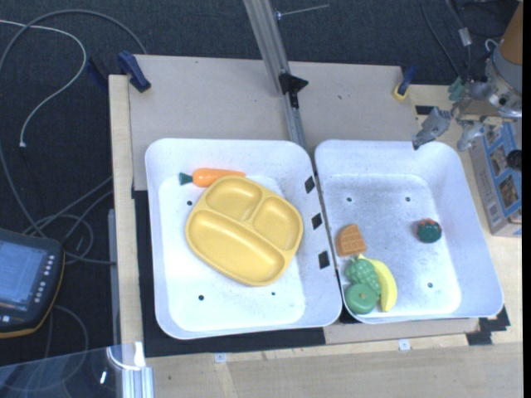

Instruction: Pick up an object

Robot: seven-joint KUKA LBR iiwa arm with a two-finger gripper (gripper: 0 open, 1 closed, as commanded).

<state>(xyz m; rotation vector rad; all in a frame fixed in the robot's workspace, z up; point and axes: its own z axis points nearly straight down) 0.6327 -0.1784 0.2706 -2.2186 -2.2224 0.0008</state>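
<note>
Two shallow white bins are seen side by side at the middle of the frame. The left bin (166,305) is taken up largely by a yellow divided plate (243,229), with a toy carrot (214,175) lying just beside the plate's upper left edge. In the right bin (465,222), four small things are found: a green and red piece (428,230) alone toward the right, a small orange waffle-like piece (351,240) near the left wall, and, in the lower left corner, a bunch of green grapes (362,284) touching a yellow banana (384,285).

The gripper (448,127) is seen at the upper right of the frame, raised above the upper right corner of the right bin. Its two fingers are spread apart and nothing is held between them. No object has yet been picked, so the task is judged to be at its start.

Several risks can be judged from here. If the grapes or the banana are chosen, both may be caught or nudged together, since they touch and sit close to the bin's wall and corner. The waffle-like piece lies flat and could be slid rather than gripped. The lone green and red piece looks rounded and could be squeezed out sideways if the fingers are closed off centre.
</note>
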